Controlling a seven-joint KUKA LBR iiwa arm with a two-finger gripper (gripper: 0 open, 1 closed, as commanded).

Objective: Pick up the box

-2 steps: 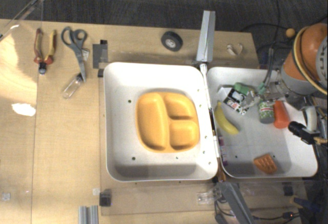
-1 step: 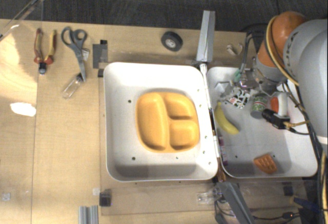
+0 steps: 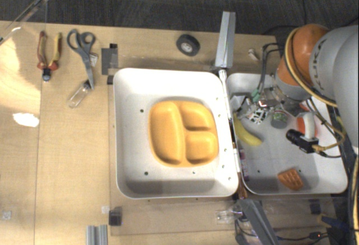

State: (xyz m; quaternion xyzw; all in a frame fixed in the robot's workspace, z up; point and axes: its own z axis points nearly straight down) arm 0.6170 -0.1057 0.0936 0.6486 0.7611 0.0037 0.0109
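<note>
My gripper (image 3: 257,110) is low over the back left part of the right bin (image 3: 336,185), at the end of the grey arm with the orange band (image 3: 300,53). A small white and black patterned item (image 3: 257,117), possibly the box, lies right under the gripper's tip; I cannot tell whether it is held. The arm hides much of the bin's back half.
A yellow banana (image 3: 247,133) lies by the right bin's left wall. An orange ridged item (image 3: 290,178) sits near its front, a red and white item (image 3: 307,125) at the right. The left bin (image 3: 132,126) holds a yellow compartment tray (image 3: 182,132). Scissors (image 3: 84,50) and pliers (image 3: 47,53) rest on the bench.
</note>
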